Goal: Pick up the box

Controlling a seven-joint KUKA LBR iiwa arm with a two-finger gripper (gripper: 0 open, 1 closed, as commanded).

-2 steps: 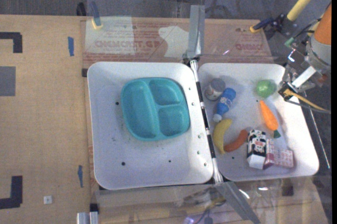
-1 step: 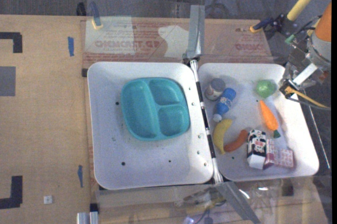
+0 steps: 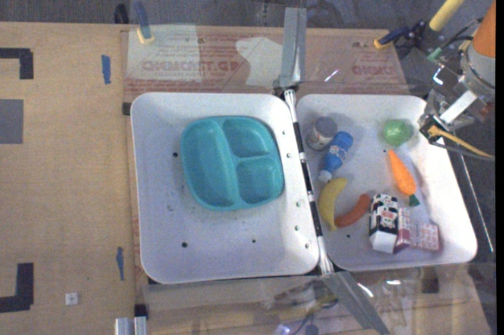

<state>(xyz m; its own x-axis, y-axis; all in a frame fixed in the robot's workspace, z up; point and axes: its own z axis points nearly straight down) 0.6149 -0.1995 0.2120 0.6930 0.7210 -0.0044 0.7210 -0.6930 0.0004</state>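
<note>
A small carton-like box (image 3: 384,220) with a black-and-white cow pattern lies in the near part of the right bin (image 3: 455,191). A flat pink patterned box (image 3: 423,236) lies against its right side. My gripper (image 3: 435,125) hangs over the right bin's far right edge, well behind both boxes and apart from them. Nothing shows in its grasp.
The right bin also holds a grey can (image 3: 321,132), a blue bottle (image 3: 336,153), a green round thing (image 3: 398,132), a carrot (image 3: 402,173), a banana (image 3: 331,201) and a red sausage (image 3: 353,210). A teal divided plate (image 3: 231,161) lies in the left bin (image 3: 157,231).
</note>
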